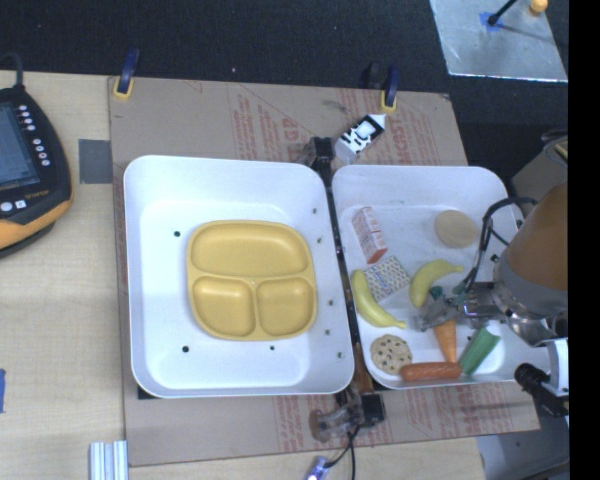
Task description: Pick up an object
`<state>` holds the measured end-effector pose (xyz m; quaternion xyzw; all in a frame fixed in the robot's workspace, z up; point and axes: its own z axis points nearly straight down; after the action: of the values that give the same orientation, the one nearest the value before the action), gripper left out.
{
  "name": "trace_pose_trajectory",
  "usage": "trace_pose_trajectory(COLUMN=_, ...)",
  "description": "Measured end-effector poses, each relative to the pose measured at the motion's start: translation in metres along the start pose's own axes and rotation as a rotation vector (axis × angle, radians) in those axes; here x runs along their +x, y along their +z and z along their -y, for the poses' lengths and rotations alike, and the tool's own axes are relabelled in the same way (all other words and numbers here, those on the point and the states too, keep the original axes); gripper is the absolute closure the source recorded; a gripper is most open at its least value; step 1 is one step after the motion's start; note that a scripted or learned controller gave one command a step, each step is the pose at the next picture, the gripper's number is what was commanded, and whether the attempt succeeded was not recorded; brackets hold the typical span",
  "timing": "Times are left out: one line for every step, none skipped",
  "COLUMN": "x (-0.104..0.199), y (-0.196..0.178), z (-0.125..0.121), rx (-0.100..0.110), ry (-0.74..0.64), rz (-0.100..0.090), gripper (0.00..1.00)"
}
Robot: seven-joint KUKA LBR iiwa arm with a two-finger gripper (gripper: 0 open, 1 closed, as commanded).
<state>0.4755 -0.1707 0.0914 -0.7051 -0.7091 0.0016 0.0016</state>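
The right bin (420, 183) holds several toy foods. A red and white carton (369, 233) lies at its left, with a patterned packet (387, 276) below it. Two yellow bananas lie near the middle, one (372, 304) to the left and one (432, 279) further right. A beige round piece (456, 228) sits toward the back. Along the front lie a cookie (390, 352), an orange carrot (447, 341), a red sausage (430, 372) and a green piece (479, 351). My gripper (442, 311) is low in this bin, just above the carrot's top end and below the right banana.
The left bin (150, 268) carries a yellow divided plate (251, 277). A teach pendant (15, 168) rests on the bench at the far left. The arm's body (540, 258) covers the right bin's right edge. Clamps and a small black and white tag (360, 135) sit behind the bins.
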Motion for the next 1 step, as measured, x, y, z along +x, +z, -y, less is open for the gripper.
trace_pose_trajectory(x=0.0612, y=-0.0004, z=-0.0362, rx=-0.001, ry=-0.002, rz=0.000, gripper=0.00)
